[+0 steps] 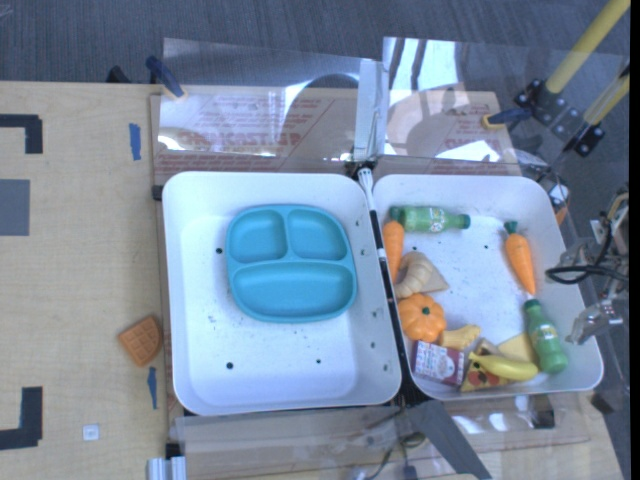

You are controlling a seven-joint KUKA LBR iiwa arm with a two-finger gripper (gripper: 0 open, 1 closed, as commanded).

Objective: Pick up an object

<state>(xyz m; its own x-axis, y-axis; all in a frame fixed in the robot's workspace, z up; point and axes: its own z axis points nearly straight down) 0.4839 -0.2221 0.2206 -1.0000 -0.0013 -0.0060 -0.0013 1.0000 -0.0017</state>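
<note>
The right bin [480, 268] holds several toy foods. A green bottle [430, 218] lies along its far side, with one carrot [393, 248] by the left wall and another carrot [520, 258] toward the right. A beige cone-shaped piece [418, 273] rests above an orange pumpkin [422, 318]. At the near side lie a red carton [440, 361], a yellow wedge [462, 338], a banana [505, 368] and a second green bottle [545, 336].
The left bin [200, 348] carries a blue divided plate [291, 263]. A brown waffle-like piece [141, 339] lies on the wooden bench left of the bins. Clear plastic sheets [300, 118] stand behind the bins. Cables and a metal bracket [595, 318] sit at the right bin's right rim.
</note>
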